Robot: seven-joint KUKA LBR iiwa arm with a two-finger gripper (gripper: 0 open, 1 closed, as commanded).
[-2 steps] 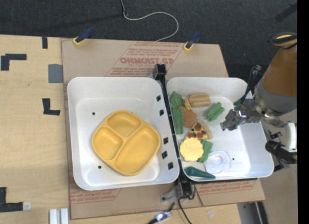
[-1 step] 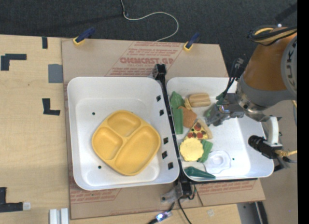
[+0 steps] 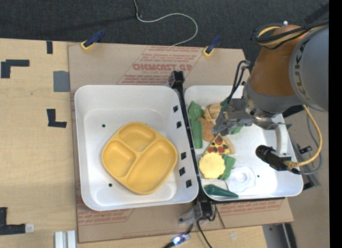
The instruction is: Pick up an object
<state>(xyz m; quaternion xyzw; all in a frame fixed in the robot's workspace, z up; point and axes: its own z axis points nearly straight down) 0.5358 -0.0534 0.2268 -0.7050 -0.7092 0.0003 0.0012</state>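
**A:** Where does the gripper (image 3: 224, 125) sit relative to the right bin (image 3: 278, 185)?

**B:** Inside it, low over the bin's left half, hanging from the grey arm (image 3: 278, 76) that reaches in from the right. It is just above the pizza slice (image 3: 219, 146), with the tan piece (image 3: 212, 112) and the green strip (image 3: 196, 129) just to its left.

**A:** Is anything held?

**B:** I see nothing between the fingers. Whether they are apart or together I cannot tell; they are dark and blur into the wrist.

**A:** Why there?

**B:** My guess: the toys crowd along that bin's left wall, so a descent there has the most targets. The yellow round piece (image 3: 212, 165) and the dark green leaf (image 3: 220, 191) lie nearer the bin's front edge.

**A:** And the yellow divided plate (image 3: 140, 157)?

**B:** Flat in the left bin (image 3: 88, 134), well apart from the gripper. Probably too broad to grasp.
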